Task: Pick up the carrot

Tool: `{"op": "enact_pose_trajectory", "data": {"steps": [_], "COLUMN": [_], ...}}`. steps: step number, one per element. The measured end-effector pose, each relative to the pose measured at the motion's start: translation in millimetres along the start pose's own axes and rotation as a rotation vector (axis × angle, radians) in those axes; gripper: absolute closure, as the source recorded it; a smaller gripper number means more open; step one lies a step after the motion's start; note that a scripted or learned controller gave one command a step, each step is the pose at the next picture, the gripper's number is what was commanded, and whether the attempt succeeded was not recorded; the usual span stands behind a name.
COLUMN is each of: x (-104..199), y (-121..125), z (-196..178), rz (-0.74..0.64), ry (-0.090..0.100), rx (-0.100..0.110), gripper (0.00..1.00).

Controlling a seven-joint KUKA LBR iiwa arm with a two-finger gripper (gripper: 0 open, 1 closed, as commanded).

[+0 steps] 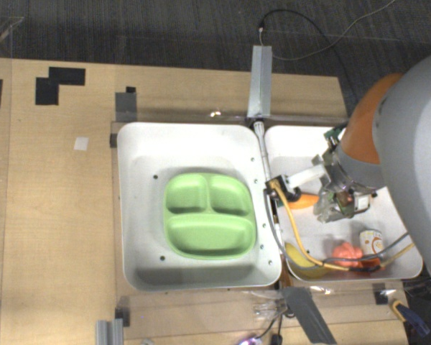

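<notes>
The carrot (304, 201) is a short orange piece lying in the right bin (287, 146), close to that bin's left wall. My gripper (333, 205) hangs low over the bin, just right of the carrot and nearly touching its right end. The grey arm with its orange band (359, 139) comes in from the right and hides the bin's right side. I see nothing lifted off the bin floor.
A green divided plate (208, 215) lies in the left bin (140, 192). In the right bin, a yellow banana (306, 259), a red-pink object (347, 251) and a small white object (371, 239) lie near the front. A yellow cable (291, 225) runs along the divider.
</notes>
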State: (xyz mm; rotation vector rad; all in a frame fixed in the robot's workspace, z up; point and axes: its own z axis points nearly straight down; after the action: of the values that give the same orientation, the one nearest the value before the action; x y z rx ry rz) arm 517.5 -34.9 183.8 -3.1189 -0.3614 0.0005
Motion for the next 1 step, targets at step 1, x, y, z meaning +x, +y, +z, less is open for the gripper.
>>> {"op": "enact_pose_trajectory", "data": {"steps": [1], "x": [24.6], "y": [10.6], "z": [-52.4], "rz": [0.022], "ry": [0.003], "rx": [-0.001], "gripper": [1.0]}}
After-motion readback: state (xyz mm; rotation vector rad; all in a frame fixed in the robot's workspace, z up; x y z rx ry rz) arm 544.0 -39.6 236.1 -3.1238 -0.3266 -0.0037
